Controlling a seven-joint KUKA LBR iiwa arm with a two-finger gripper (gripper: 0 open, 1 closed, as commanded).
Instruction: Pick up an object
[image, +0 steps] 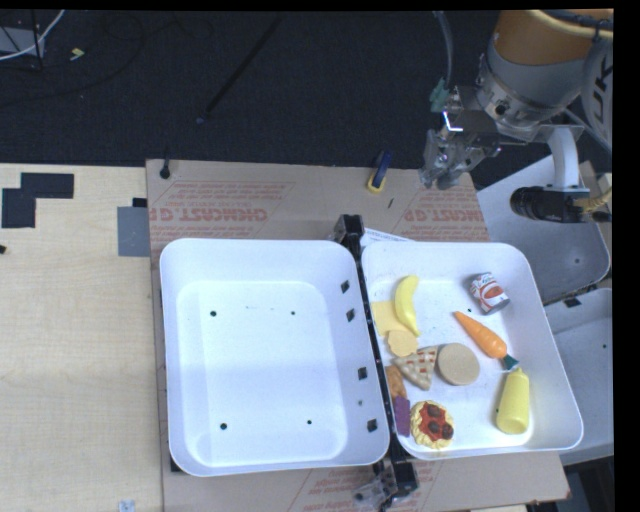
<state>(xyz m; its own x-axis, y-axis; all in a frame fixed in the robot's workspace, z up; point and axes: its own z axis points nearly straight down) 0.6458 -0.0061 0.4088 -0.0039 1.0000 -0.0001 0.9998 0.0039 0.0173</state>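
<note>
From above, the grey arm with its orange band reaches in at the upper right, and its two-finger gripper (441, 172) hangs above the brown cardboard sheet (250, 205), beyond the far edge of the right white bin (560, 400). That bin holds small toy foods: a curved yellow banana (406, 302), a red-and-white can (489, 292), an orange carrot (481, 335), a tan round disc (459, 364), a yellow bottle (513, 400) and a small pizza round (432, 423). The left white bin (190, 350) sits just beside it. Nothing shows between the fingers; whether they stand apart, I cannot tell.
</note>
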